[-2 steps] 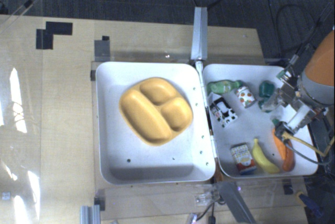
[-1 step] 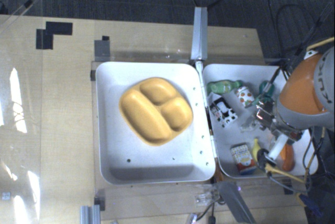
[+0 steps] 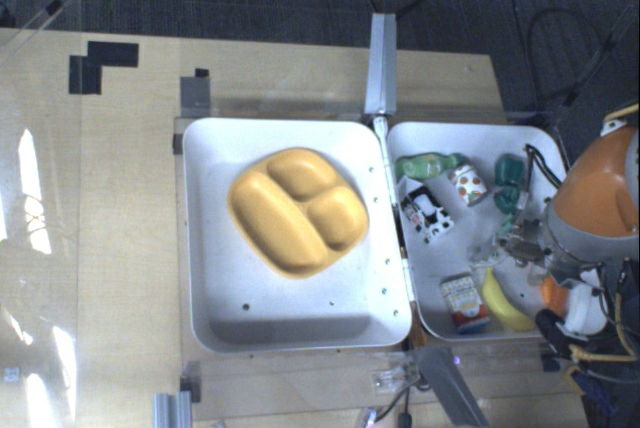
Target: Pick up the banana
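1. Banana (image 3: 503, 302) is lying in right bin (image 3: 432, 316), near its front edge, just beside a small carton (image 3: 462, 300).
2. Gripper (image 3: 520, 246) is hovering just above the banana; cannot tell jaw state.
3. Yellow divided tray (image 3: 298, 210) is sitting in left bin (image 3: 210, 246).

My one camera hangs fixed above the bench (image 3: 120, 246), looking down at a slant on both white bins (image 3: 200, 246), my arm (image 3: 600, 201) entering from its right.

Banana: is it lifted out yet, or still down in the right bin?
Still in the bin. The banana lies flat on the right bin's floor near the front edge, beside a small carton, with the arm's wrist above it.
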Robot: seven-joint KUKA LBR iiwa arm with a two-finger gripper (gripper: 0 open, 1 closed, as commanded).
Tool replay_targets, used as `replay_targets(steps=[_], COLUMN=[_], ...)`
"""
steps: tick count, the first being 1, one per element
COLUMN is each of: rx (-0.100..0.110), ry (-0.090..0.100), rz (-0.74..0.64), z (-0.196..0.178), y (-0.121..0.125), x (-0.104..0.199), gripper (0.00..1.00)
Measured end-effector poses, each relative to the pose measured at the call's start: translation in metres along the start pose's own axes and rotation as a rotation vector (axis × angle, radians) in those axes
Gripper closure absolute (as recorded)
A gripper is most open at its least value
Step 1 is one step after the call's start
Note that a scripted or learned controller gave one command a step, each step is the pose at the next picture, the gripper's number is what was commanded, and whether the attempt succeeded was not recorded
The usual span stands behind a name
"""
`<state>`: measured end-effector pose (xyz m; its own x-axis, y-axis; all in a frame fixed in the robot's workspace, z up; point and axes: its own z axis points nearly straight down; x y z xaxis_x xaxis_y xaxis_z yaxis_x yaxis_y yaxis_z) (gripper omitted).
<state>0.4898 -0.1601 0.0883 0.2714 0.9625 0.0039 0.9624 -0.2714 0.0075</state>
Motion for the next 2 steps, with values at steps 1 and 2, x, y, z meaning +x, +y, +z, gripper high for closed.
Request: replay_targets(steps=[1,2], rx=[-0.009,-0.013], ry=[0.001,0.002], rz=[-0.002,-0.003], z=[-0.012,-0.023], y=[0.003,0.005], x=[0.001,0.002], gripper=[1.0,1.0])
